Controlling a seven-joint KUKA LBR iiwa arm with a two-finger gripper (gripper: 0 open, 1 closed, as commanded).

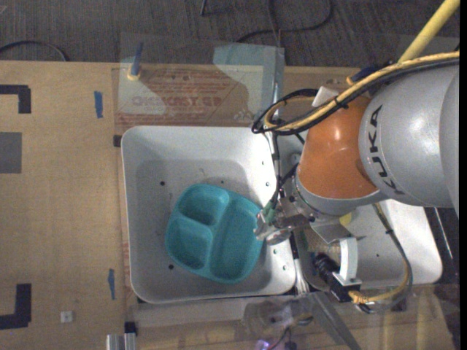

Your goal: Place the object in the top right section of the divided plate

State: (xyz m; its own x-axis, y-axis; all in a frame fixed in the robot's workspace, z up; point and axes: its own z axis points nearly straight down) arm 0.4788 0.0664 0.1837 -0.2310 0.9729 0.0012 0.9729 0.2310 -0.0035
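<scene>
1. Over the seam between the two shallow white plastic bins, the grey arm with its orange wrist band is hanging so that the two-finger gripper is sitting at the right rim of the teal divided plastic plate.
2. That plate is lying flat in the left bin, toward its lower right, with two small sections on its left and one large section on its right.
3. A small greenish shape is showing at the gripper tip, but it is too small and blurred to name, so the object's place is uncertain; whether the pincer is apart, together or clamped I cannot tell.
4. Judging from here, the main risk is a drop onto the plate's rim or into the large section instead of the top right one, since the tip is hovering at the very edge.
5. A second risk is the tip nudging the plate, which is lying loose.
6. The object's long axis and heading are not readable; the plate's own long axis is running diagonally, upper left to lower right.
</scene>
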